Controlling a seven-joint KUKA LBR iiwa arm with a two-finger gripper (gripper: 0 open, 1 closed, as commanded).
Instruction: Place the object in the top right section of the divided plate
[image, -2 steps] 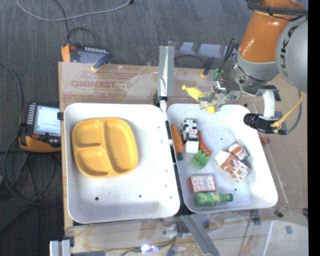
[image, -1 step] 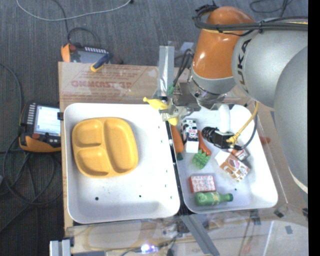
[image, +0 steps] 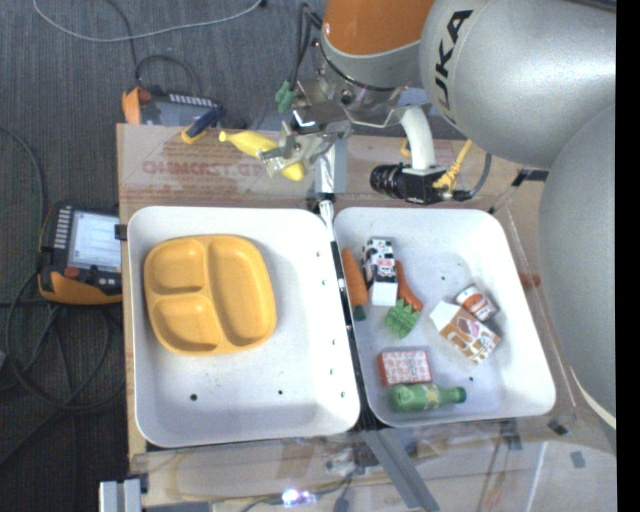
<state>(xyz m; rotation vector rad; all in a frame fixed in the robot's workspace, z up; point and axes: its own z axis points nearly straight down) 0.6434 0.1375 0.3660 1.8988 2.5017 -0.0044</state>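
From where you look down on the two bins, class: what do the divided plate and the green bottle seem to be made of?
Divided plate: probably moulded plastic, even yellow colour, smooth matte surface with rounded ridges between sections. Green bottle: likely glossy plastic, a toy by its look; pale highlights along its side suggest a shiny finish.

Looking down from above the bench at a slant, taking in both white bins whole: the left bin (image: 240, 400) with the yellow divided plate (image: 209, 293), the right bin (image: 520, 300) with small items. Sitting far enough back to catch dark floor at left and cardboard at the far edge. Being crowded at upper right by the grey arm (image: 520, 70).
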